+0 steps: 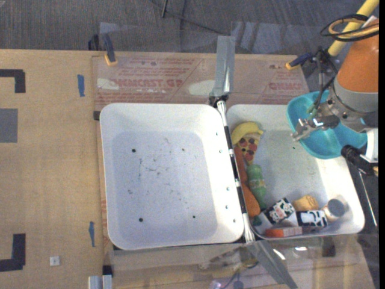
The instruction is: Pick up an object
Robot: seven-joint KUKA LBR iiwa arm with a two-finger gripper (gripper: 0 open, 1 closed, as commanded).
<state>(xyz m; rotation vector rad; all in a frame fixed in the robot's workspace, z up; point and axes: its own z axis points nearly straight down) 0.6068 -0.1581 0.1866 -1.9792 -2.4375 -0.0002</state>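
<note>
Pincer (308, 127) sat over the right bin's (355, 221) far corner, right at a blue bowl (322, 140); honestly couldn't tell whether it had clamped on the rim.

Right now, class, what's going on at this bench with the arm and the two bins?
A grey arm reaches in from the right, its claw over the blue bowl at the right bin's far corner. Whether it grips the bowl cannot be told. The other items lie untouched along that bin's left and near sides: a banana, a green bottle, a carrot and small boxes. The left bin holds no objects.
</note>
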